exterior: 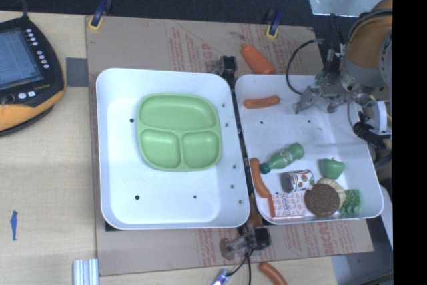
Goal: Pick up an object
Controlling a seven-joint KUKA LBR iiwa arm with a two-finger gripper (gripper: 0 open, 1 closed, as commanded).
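Brown cardboard (167,50) lines the bench beneath two shallow white bins. At the near edge of the right bin (363,143) sit a round brown cookie-like disc (323,199), a small green leafy toy (351,201), a white-and-red printed packet (287,205) and a small can with a red-and-white label (296,180); an orange carrot-shaped toy (259,178) lies along the bin's left wall. Just beyond them are a green plastic bottle (283,157) lying on its side and a green pepper-shaped toy (331,167). Farther back, a brown sausage (261,102) lies near the far left corner. The left bin (120,143) holds a pale green divided plate (179,131). Over the right bin's far side, the gripper (319,101) hangs with its fingers spread apart, nothing between them, well apart from the sausage.
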